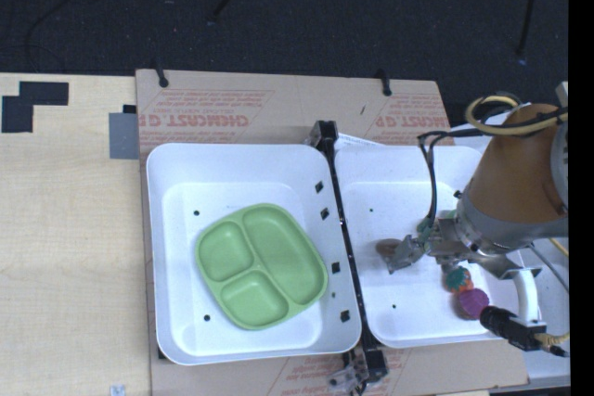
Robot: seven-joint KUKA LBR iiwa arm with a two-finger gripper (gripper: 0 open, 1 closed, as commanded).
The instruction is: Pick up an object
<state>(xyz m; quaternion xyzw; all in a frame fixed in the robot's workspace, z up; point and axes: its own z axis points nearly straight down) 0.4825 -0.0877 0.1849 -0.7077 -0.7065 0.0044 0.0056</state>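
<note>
My gripper is low inside the right bin, left of its middle, at the end of the grey arm with the orange band. A small purple ball lies near the bin's front right, just below the wrist. Beside it, a little farther back, sits a small teal and orange object, partly hidden by the wrist. Both lie to the right of the gripper, apart from it. Nothing shows at the gripper's tip; it is dark and small in this view.
A green divided plate lies tilted in the left bin. A black divider runs between the two bins. Cables and a black fitting hang by the right bin's front right corner.
</note>
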